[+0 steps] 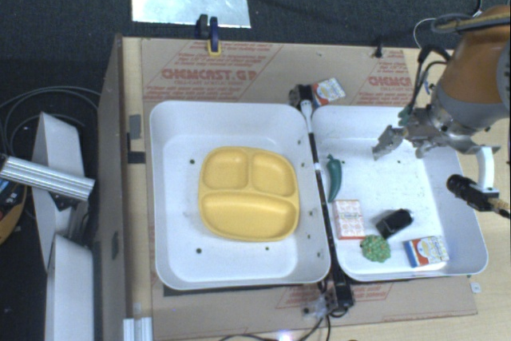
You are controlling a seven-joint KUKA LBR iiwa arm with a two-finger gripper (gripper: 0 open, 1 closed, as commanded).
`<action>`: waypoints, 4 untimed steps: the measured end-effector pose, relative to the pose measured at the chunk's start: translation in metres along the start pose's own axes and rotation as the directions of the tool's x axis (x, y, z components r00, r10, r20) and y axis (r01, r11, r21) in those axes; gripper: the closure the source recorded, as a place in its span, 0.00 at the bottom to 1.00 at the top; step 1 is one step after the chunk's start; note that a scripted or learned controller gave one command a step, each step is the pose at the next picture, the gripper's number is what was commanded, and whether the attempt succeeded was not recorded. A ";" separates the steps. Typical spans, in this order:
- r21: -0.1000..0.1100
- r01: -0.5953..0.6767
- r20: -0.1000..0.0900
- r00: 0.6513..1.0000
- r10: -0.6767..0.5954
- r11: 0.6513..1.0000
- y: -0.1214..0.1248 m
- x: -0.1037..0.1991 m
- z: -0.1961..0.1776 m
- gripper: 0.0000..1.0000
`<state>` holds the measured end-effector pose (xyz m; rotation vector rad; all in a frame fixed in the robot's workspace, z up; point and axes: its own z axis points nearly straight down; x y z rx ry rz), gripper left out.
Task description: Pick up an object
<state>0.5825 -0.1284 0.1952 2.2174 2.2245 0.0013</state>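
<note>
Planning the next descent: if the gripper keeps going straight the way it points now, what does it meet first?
The gripper points left and down over the right bin. Its line seems to land on bare bin floor, short of the green pepper. Depth is hard to judge from this slanted view.

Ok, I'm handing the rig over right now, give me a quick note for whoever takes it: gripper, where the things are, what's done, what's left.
Gripper: over the upper part of the right bin, nothing seen between its fingers; open or shut can't be told.
Right bin: green pepper by the left wall, red-and-white card, black block, green ball, small blue-and-white box near the front.
Left bin: yellow divided plate.
A small packet lies on the cardboard behind the bins.
Done: nothing picked yet.
Left: lower onto one thing, grip it, lift it.
</note>
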 end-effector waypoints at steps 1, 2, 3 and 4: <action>0.002 -0.003 0.000 1.000 0.003 1.000 -0.064 -0.022 0.080 0.00; -0.001 -0.002 0.000 1.000 0.002 1.000 -0.094 -0.005 0.111 0.00; -0.003 -0.002 0.000 1.000 0.002 1.000 -0.093 -0.005 0.100 1.00; -0.002 0.001 -0.001 1.000 -0.001 1.000 -0.067 0.087 0.010 1.00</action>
